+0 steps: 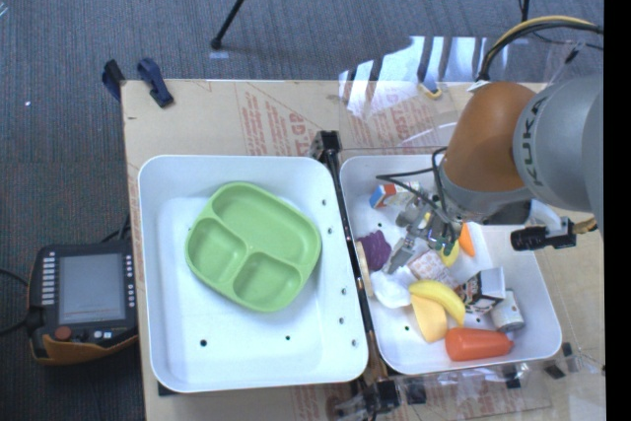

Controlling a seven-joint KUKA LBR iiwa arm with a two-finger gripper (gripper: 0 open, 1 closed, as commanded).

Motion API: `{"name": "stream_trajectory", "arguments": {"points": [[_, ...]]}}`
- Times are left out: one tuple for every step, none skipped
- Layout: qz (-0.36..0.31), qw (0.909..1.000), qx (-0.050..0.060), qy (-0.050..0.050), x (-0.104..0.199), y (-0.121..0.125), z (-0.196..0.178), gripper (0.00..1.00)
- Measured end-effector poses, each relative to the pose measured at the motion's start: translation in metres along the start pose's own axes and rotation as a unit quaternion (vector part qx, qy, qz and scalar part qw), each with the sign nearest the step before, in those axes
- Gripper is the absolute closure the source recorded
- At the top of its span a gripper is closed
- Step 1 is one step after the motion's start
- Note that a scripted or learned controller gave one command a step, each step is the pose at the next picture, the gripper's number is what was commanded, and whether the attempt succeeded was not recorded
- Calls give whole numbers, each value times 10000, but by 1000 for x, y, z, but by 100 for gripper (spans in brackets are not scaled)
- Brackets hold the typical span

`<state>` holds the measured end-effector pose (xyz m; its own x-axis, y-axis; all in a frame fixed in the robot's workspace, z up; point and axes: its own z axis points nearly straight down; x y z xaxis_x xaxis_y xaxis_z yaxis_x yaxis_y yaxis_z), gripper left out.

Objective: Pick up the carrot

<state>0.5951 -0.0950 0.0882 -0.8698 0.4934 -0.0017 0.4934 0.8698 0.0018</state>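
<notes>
The carrot lies at the near edge of the right bin, along its front wall, its blunt end just beside a yellow wedge and well apart from the tool. Far left, on the floor beside the worktop, sits a black teach pendant with a grey screen. Two blue clamps grip the worktop's back left corner. The left bin carries a green divided plate, set at a slant toward its back. Across the divide, in the right bin, a purple piece rests against the left wall, a white scrap just in front of it. A banana lies over the yellow wedge. The tool hangs over the middle of this bin among the clutter, above a small printed packet; whether it is parted or closed I cannot tell. To its right stand small tins, and the grey arm with its orange band reaches in from the right
</notes>
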Motion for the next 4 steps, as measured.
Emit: {"name": "stream_trajectory", "arguments": {"points": [[-1060, 9944, 2, 4, -53, -7, 0, 0], [-578, 9983, 4, 7, -14, -70, 1, 0], [-594, 9982, -5, -1, -15, -68, -10, 100], [161, 9999, -11, -19, 2, -23, -82, 100]]}}
